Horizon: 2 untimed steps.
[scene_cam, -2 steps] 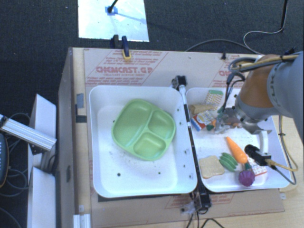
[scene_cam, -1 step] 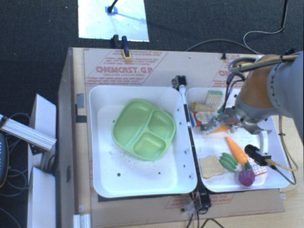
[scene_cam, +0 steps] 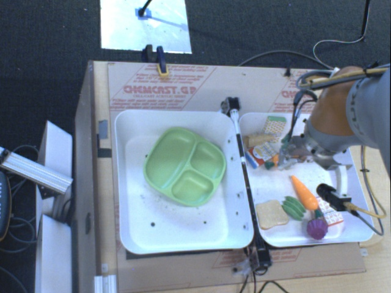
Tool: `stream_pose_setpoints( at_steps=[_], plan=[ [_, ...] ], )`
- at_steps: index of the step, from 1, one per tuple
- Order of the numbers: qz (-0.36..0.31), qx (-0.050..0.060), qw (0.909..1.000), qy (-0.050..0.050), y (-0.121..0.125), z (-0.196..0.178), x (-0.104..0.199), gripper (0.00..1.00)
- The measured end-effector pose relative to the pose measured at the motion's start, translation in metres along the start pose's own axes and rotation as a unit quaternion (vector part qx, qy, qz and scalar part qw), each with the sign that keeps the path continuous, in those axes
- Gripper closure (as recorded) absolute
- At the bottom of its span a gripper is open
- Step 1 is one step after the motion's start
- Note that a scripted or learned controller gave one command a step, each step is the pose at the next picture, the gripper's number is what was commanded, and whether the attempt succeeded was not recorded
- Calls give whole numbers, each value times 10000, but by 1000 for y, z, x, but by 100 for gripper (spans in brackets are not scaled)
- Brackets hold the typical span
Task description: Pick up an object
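1. Looking down from the fixed camera, the grey arm with its orange band comes in from the right of the frame, and its gripper (scene_cam: 292,155) sits low over the upper middle of the right bin (scene_cam: 354,234), close to the divider between the bins

2. Whether the gripper is released, clenched or grasping something cannot be told; its tip is lost in the clutter below the wrist

3. Candidate objects all lie in the right bin: a small box (scene_cam: 275,126) at the top, an orange carrot (scene_cam: 303,192) just right of centre, a green pod-like piece (scene_cam: 293,207) beside it, a tan slice of toast (scene_cam: 272,214) at lower left, and a purple item (scene_cam: 317,227) near the bottom edge

4. The left bin (scene_cam: 131,182) carries a green divided plate (scene_cam: 185,165), lying tilted and well apart from the arm

5. To do the grasp well, I would judge the carrot the best target: it lies clear of its neighbours, and closing across its narrow width should hold. The pile near the divider is crowded, so a descent there risks pinching two things or glancing off the bin wall
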State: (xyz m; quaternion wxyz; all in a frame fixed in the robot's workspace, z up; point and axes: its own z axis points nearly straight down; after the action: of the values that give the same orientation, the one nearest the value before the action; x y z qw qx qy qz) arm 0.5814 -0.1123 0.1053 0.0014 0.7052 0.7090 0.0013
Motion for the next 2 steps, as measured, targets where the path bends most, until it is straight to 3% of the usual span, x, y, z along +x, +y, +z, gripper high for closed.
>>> stream_pose_setpoints(
  at_steps=[1, 2],
  plan=[
    [0, 0, 10000, 0, 0, 0, 0, 0],
    [-4, -10, 10000, 3, 1, -10, 0, 100]
  ],
)
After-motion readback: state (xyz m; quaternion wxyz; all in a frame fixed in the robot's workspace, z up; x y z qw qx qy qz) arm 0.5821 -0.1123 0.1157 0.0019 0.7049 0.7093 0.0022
